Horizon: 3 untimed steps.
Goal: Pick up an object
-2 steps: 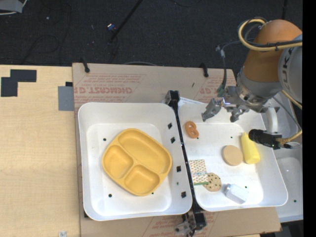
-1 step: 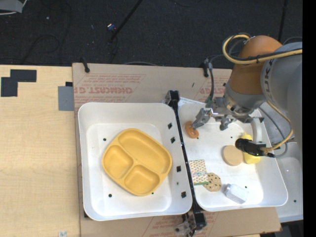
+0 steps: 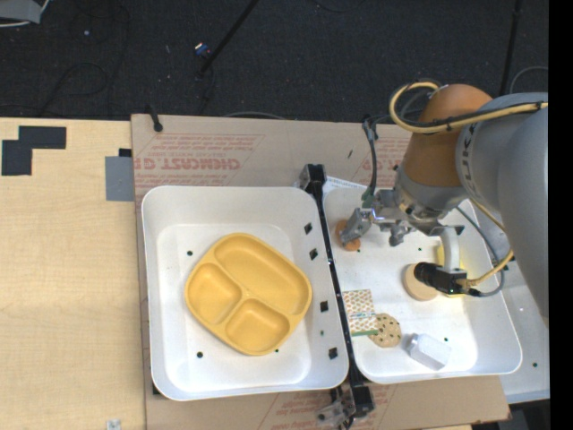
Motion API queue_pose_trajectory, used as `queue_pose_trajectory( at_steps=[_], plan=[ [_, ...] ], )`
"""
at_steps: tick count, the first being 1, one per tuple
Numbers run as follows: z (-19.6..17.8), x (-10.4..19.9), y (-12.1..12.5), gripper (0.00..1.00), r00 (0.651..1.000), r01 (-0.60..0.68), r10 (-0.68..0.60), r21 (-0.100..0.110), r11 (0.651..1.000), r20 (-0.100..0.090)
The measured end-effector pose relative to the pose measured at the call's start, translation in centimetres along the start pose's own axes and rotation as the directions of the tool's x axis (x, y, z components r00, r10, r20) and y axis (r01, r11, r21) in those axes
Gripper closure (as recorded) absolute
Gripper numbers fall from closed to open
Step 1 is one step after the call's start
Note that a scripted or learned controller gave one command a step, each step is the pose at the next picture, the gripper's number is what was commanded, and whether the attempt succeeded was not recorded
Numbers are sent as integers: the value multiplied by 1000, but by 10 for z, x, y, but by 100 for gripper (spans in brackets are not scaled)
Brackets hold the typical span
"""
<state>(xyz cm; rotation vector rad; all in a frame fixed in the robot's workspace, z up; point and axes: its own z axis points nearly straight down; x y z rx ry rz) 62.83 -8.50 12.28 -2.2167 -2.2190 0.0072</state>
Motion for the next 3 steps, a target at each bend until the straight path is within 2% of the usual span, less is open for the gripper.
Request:
queue_pose_trajectory(
  at_steps=[1, 2, 3],
  plan=[
    [38, 1, -1, 0, 1000, -1, 1, -1, 1000, 0],
    [26, 0, -1, 100, 1000, -3, 3, 3, 1000, 0],
    [-19, 2, -8, 100, 1000, -5, 5, -8, 1000, 0]
  ],
)
